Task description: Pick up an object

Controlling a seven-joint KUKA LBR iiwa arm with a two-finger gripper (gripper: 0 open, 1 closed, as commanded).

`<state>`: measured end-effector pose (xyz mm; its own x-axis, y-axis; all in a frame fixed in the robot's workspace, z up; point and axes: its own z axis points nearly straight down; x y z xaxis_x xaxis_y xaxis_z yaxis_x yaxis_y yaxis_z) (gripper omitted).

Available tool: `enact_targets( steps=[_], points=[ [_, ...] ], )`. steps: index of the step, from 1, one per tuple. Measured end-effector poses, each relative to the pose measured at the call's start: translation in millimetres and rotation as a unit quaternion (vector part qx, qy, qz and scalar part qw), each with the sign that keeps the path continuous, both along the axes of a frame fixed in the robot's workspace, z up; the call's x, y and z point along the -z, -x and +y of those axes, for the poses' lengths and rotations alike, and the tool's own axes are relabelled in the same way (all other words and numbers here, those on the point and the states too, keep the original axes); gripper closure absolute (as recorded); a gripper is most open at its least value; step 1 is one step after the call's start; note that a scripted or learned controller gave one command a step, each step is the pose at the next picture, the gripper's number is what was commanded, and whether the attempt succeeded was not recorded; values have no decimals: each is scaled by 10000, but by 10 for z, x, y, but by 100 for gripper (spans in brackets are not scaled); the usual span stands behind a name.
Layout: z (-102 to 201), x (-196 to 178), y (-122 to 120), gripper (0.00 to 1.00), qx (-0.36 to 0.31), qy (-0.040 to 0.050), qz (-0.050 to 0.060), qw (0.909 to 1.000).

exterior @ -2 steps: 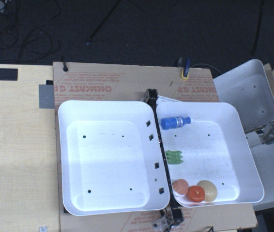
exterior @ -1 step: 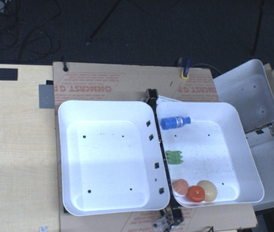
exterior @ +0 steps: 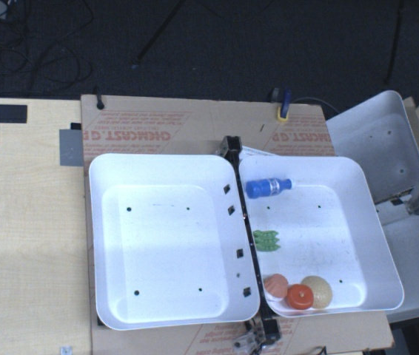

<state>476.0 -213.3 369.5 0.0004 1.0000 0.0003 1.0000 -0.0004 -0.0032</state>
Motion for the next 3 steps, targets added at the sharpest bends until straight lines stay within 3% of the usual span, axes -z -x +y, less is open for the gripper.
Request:
enact_targets(
  steps=[2, 3],
  points=[
    [2, 210, -1, 100, 7, 0, -1, 10000],
    [-3, 109, 1, 100, -12, 3, -14, 10000]
  ],
)
